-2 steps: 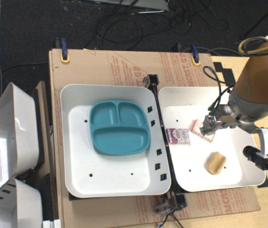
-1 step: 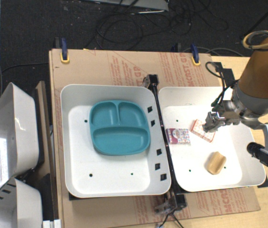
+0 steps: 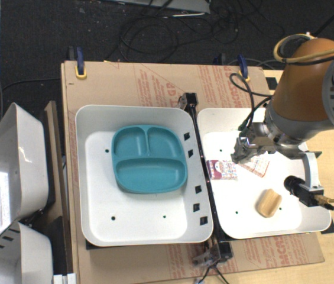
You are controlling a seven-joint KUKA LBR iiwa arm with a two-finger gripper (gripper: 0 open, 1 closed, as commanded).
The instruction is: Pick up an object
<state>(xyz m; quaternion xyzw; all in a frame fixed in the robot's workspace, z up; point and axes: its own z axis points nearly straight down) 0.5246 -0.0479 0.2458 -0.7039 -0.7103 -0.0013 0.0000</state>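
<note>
Farthest left on the bench is the left bin (image 3: 90,176), white and shallow, and in it lies the teal plate (image 3: 149,158), a three-part dish set flat a little above the bin's middle. I place everything else from that plate. Just right of the plate is the bin's right wall, which sits against the right bin (image 3: 226,123). Across that seam, level with the plate's lower half, a purple packet (image 3: 221,169) lies flat near the right bin's left wall. Further right of the plate, level with its middle, my claw (image 3: 242,154) hangs low over the right bin, just up and right of the purple packet. Whether it is spread or pressed together I cannot tell, as my own wrist covers it. I see nothing pinched in it, and I cannot tell whether it touches anything below. Right of that, a red packet (image 3: 258,167) lies slanted, with its upper end tucked under my claw. Further right of the plate and lower than its bottom edge, a tan block (image 3: 268,203) rests by itself, apart from both packets. My grey and orange arm (image 3: 308,87) comes in from the far right, higher than the plate.
</note>
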